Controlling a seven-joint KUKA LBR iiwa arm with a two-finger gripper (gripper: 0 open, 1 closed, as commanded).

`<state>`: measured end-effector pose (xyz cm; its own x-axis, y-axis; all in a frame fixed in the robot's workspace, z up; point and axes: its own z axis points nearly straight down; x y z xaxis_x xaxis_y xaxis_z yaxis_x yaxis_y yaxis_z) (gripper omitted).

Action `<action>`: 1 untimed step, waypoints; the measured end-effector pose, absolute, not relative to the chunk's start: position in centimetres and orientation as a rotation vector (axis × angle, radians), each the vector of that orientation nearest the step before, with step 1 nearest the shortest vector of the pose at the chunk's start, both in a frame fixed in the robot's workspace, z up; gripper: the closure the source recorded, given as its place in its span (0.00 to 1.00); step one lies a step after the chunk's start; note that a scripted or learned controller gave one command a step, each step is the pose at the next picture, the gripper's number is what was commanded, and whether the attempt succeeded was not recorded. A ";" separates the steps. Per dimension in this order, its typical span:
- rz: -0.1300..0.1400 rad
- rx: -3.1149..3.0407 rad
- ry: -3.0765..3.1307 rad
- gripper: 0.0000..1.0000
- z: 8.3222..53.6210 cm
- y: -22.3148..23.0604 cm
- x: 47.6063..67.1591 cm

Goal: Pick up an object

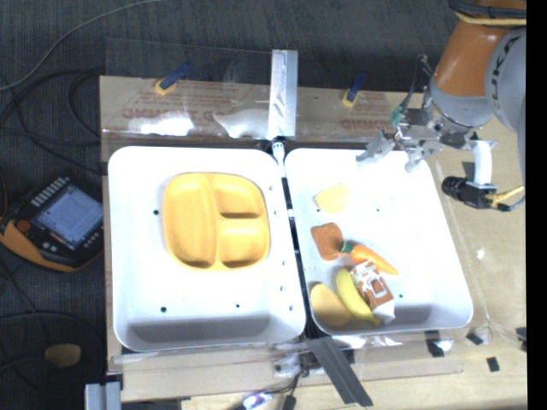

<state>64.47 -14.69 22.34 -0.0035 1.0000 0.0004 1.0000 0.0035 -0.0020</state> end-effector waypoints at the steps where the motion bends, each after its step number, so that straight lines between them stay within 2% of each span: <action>1: 0.002 -2.235 -2.208 0.00 9.4 -10.7 63.3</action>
<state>63.26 -10.74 9.39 0.0123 0.9999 -0.0006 0.9999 -0.0123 -0.0009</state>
